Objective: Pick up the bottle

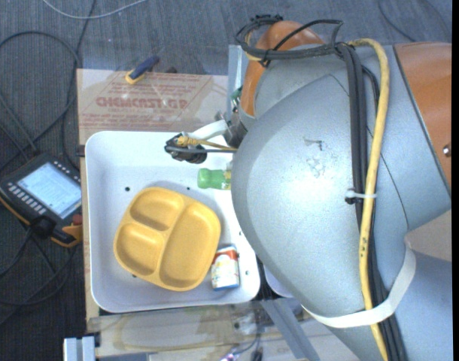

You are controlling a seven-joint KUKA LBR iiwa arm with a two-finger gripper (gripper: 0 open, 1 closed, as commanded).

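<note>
A: Where is the bottle [211, 177] seen?

B: The green bottle is found inside the white bin [101, 224], at about 3 o'clock from the bin's middle. It is seen against the bin's floor. Only one rounded end is shown; the rest is covered by the grey arm [312, 201], by which the 3 o'clock side of the view is taken up.

A: Is the bottle held by the hand [231, 128]?

B: This cannot be told. The hand is placed at about 12 o'clock from the bottle, near it, and it is mostly covered by the arm's body. Whether it is wide or narrow cannot be told either.

A: What else is kept in the bin?

B: A yellow tray [168, 237] with three compartments is laid at about 7 o'clock from the bottle, near it but apart from it. A small carton [226, 269], printed in white, red and blue, is set in the bin's 5 o'clock corner, just beside the tray's edge.

A: And what is seen around the bin?

B: A cardboard sheet [150, 104] with red print is spread at 12 o'clock of the bin, and a small blue and yellow tool [141, 68] is laid on it. At 9 o'clock, a control pendant [41, 192] with a lit screen is seen on the grey floor [34, 21], where thin cables [86, 10] are also laid.
</note>
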